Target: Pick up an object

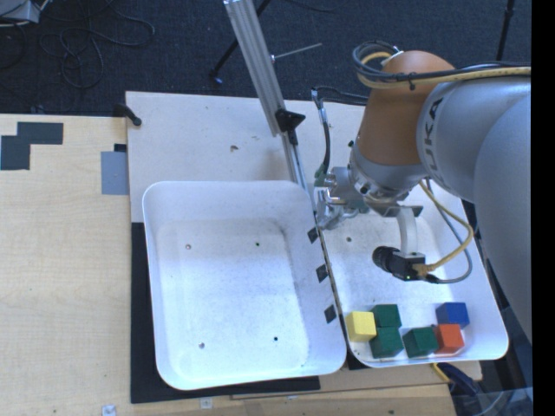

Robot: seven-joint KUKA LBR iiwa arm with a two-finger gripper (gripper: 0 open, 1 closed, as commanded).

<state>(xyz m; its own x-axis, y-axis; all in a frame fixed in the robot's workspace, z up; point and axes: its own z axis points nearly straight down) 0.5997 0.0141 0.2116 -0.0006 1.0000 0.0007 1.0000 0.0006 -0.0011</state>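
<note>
Hand [334,204] low at far end of right bin [355,276], close against divider by left bin [225,293]. Grip state not discernible; perhaps nothing held. At right bin's near end, well apart from hand: yellow block [361,324], green blocks [387,342], blue block [452,314], orange block [449,338].

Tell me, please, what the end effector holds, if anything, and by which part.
Apparently nothing: the end effector hangs by the divider, apart from the blocks.

The arm [486,137] is grey with 1 rounded orange band [403,111] and dark letters [431,137] beside it. Cables [381,56] loop over the band; the gripper [332,201] is silvery metal.
</note>
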